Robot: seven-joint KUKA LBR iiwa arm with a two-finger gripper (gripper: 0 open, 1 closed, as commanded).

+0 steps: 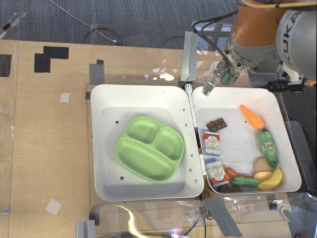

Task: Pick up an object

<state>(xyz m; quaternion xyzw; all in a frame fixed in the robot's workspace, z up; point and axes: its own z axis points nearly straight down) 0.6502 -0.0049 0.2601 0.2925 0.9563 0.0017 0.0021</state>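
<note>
Nearest the camera, at the lower right of the frame, a banana (271, 179) lies in the right bin (285, 114) beside a green bottle (268, 147), small cartons (212, 145), a chocolate piece (216, 124) and a carrot (252, 116). The left bin (101, 133) holds a green divided plate (150, 148). The gripper (210, 86) hangs over the right bin's upper-left corner, holding nothing; whether it is open cannot be told.

The claw (216, 81) hangs above the right bin's (277, 100) far-left corner, nothing between its fingers.
</note>
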